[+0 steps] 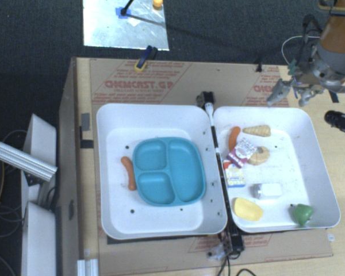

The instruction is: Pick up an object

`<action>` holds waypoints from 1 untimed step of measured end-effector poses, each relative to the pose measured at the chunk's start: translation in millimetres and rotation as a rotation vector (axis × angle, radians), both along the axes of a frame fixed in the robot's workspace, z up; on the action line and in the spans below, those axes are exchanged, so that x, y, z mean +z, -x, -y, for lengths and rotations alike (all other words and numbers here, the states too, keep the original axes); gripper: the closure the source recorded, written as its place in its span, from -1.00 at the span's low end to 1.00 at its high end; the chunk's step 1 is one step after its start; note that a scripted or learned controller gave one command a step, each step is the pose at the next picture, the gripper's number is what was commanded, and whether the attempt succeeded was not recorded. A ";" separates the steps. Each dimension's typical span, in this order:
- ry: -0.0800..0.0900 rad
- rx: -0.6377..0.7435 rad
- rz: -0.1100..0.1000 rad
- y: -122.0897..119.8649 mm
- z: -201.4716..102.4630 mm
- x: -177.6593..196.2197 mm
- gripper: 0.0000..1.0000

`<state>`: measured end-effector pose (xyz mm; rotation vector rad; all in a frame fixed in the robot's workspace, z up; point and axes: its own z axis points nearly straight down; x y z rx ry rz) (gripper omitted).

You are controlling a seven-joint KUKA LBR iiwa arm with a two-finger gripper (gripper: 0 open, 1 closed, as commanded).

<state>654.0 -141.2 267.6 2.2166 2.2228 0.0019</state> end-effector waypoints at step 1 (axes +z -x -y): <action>-0.003 0.002 -0.004 -14.2 -77.6 -84.3 -1.00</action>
